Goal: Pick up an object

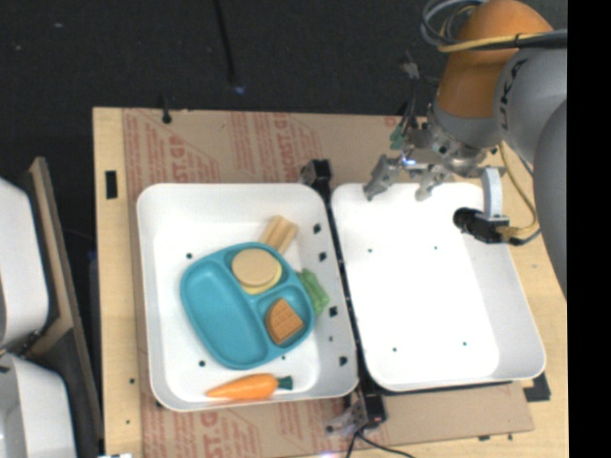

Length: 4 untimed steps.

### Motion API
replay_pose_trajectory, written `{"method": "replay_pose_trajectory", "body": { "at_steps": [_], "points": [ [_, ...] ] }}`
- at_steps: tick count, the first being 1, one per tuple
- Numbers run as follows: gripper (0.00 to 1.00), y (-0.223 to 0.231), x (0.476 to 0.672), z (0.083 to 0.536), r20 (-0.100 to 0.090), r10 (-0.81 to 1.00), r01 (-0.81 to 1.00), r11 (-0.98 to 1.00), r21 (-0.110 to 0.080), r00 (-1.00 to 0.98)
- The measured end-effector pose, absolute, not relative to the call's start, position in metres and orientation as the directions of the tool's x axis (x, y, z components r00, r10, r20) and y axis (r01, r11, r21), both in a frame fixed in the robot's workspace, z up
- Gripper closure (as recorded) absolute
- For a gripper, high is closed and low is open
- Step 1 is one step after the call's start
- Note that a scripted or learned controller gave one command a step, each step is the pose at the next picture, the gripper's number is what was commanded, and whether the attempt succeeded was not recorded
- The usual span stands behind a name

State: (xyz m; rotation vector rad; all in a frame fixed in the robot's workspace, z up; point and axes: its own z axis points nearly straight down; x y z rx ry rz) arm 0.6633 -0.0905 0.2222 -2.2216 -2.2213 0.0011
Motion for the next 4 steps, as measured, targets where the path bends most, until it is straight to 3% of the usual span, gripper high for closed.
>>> {"method": "replay_pose_trajectory", "body": {
  "at_steps": [1,2,3,4],
  "points": [
    [0.0,-0.106,0.676,0.131,0.0,1.0,1.0,-0.002,-0.008,0.002],
    [0.0,-0.103,0.671,0.099,0.0,1.0,1.0,0.0,-0.002,0.0],
    [0.0,-0.111,0.639,0.142,-0.001,1.0,1.0,-0.001,0.005,0.001],
    [0.0,-0.115,0.659,0.099,0.0,1.0,1.0,0.0,-0.002,0.0]
  ]
}}
